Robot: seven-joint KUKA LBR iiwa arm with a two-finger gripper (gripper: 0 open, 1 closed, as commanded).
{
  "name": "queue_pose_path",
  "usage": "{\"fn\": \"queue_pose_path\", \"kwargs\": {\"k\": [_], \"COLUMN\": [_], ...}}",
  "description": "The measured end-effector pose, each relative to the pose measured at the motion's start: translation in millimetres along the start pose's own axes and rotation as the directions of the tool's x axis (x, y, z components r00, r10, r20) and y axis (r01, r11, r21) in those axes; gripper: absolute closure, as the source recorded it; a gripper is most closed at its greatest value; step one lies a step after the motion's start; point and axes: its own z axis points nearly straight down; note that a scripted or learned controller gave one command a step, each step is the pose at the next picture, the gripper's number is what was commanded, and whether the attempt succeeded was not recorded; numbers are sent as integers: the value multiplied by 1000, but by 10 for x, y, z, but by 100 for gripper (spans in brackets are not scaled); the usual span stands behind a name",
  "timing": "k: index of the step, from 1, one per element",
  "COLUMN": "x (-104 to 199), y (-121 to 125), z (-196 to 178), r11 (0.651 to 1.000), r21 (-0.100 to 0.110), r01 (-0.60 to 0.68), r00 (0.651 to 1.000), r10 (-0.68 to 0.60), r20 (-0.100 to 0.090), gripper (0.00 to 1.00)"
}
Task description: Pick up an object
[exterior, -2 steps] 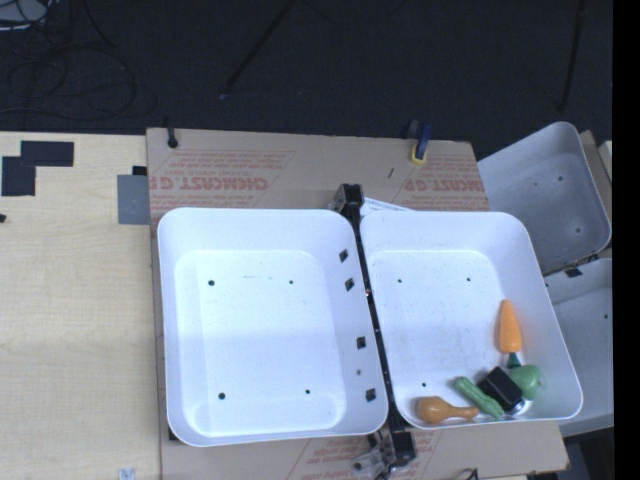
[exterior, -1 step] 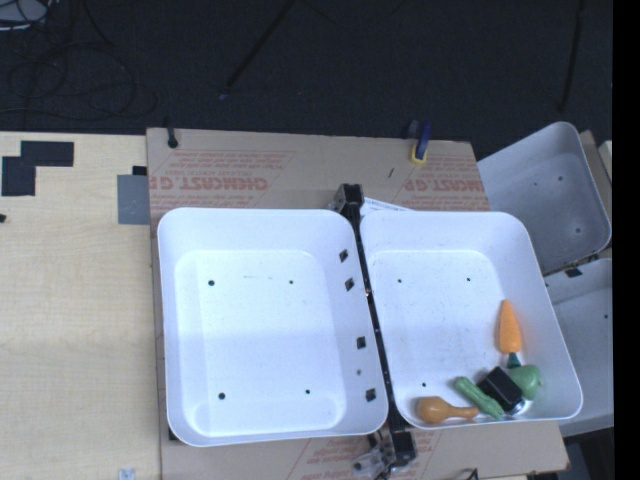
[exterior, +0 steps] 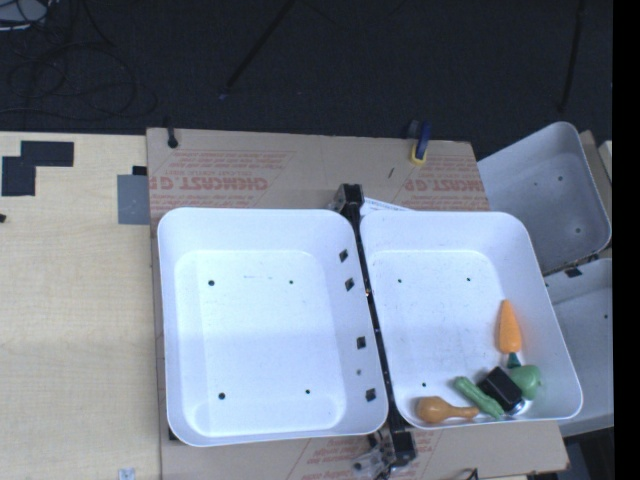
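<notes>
Several small objects lie in the near right corner of the right bin [exterior: 440, 238]. An orange carrot-shaped piece [exterior: 509, 327] lies along the right wall. Below it, a black block [exterior: 500, 388] rests against a green piece [exterior: 523, 378] and a long green piece [exterior: 478, 395]. A tan gourd-shaped piece [exterior: 444, 409] lies at the front wall.
The left bin [exterior: 250, 230] sits beside the right one, joined by a black divider with clips [exterior: 362, 308]. Both rest on a cardboard sheet [exterior: 300, 168]. A grey metal plate [exterior: 545, 188] stands at the right. A yellow-and-blue clamp [exterior: 421, 143] holds the cardboard's far edge.
</notes>
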Motion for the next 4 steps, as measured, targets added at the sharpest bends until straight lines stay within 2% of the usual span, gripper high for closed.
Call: {"fn": "queue_pose_path", "kwargs": {"k": [4], "x": [1], "y": [0], "z": [0], "r11": [1000], "r21": [0], "r01": [2], "r00": [1000], "r10": [-2], "r20": [0], "gripper": [100]}}
